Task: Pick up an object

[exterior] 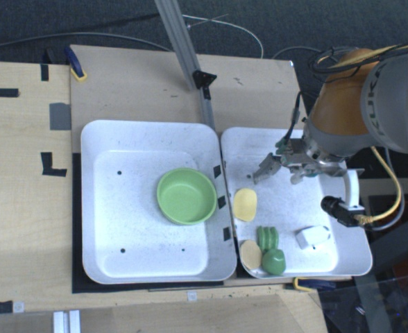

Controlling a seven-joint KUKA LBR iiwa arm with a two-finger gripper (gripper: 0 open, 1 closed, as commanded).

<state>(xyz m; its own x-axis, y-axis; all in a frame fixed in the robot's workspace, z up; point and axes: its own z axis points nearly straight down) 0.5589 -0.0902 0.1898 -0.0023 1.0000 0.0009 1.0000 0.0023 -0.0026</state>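
My end effector [280, 172] hangs over the right bin [343, 262], toward its upper half, reaching in from the right with my orange-banded wrist above it. Its two fingers are spread apart, one dark finger [263, 167] slanting down toward the bin's left side and the other nearer my wrist, and nothing sits between them, so I am gripping no object. Below and left of my fingers a pale yellow flat piece [245, 204] lies close to the divider between the two bins, apart from my fingertips. Further down, near the bin's front edge, a second yellowish piece [250, 254] lies just beside a green ribbed object [267, 238] and a green rounded object [274, 261], the three crowded together. To their right a small white object [313, 237] rests on the bin floor, well clear of the cluster. In the left bin [107, 151] a green bowl [186, 196] stands upright toward its right side. Both bins sit on the wooden bench [23, 207]
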